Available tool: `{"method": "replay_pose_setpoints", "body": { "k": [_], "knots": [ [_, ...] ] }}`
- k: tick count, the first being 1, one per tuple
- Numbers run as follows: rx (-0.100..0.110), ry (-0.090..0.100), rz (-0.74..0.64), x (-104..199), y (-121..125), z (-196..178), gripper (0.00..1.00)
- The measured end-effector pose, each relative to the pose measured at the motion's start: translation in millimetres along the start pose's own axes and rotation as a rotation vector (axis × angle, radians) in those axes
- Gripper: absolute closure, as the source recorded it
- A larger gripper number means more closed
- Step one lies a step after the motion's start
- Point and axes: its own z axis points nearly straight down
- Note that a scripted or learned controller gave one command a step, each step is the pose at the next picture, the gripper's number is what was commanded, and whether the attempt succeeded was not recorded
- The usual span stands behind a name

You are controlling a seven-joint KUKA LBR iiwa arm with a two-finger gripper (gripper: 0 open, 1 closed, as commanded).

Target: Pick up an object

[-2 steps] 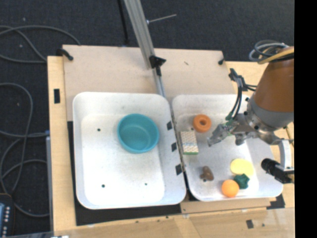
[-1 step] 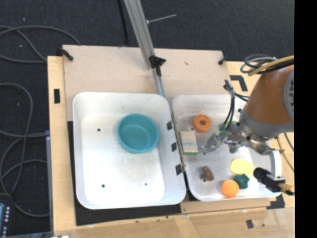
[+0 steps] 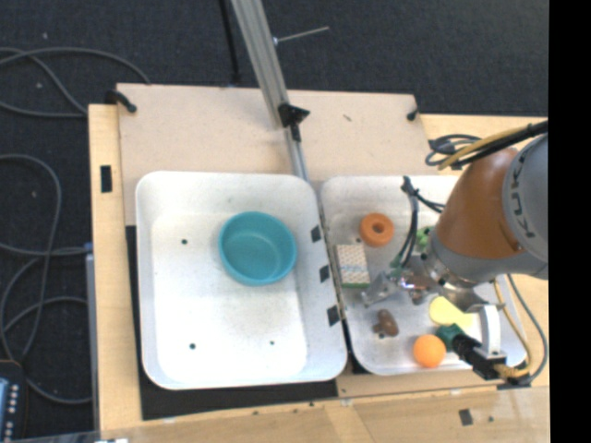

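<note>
**Arm low over right bin, tool among small objs**

Tabletop (image 3: 231, 127) carries two shallow white bins side by side. Left bin (image 3: 185, 340) holds one teal bowl (image 3: 258, 247), upright, sitting a bit above center toward the bin's right half.

Right bin (image 3: 346, 201) has the clutter. Orange ring-shaped obj (image 3: 376, 230) lies near the top, w/ a dark hole in its middle. Below-left of it, a pale speckled block (image 3: 352, 263) rests close to the bin's left wall. Small brown lump (image 3: 385, 322) sits lower, roughly mid-bin. Orange ball (image 3: 428, 350) is near the bottom edge, just beside a yellow obj (image 3: 446, 312) that's partly covered by the arm. A bit of green (image 3: 422, 239) peeks out next to the wrist; can't tell what it is.

Arm (image 3: 489, 220) comes in from the right, its orange band big in view, wrist angled down into the right bin. Tool (image 3: 392, 289) is low, between the speckled block and the yellow obj, just above the brown lump. Metal parts there are blurred and small, so can't tell if the tool is apart or together, nor if anything's clamped in it.

A slanted metal rail (image 3: 263, 53) runs from the top of the view down to the gap between bins. Black cables (image 3: 37, 247) lie on the dark floor at left.
</note>
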Motion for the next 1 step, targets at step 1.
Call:
{"method": "replay_pose_setpoints", "body": {
  "k": [1],
  "knots": [
    [-0.009, 0.003, 0.003, 0.6, 2.9, -14.1, 1.00]
  ]
}}
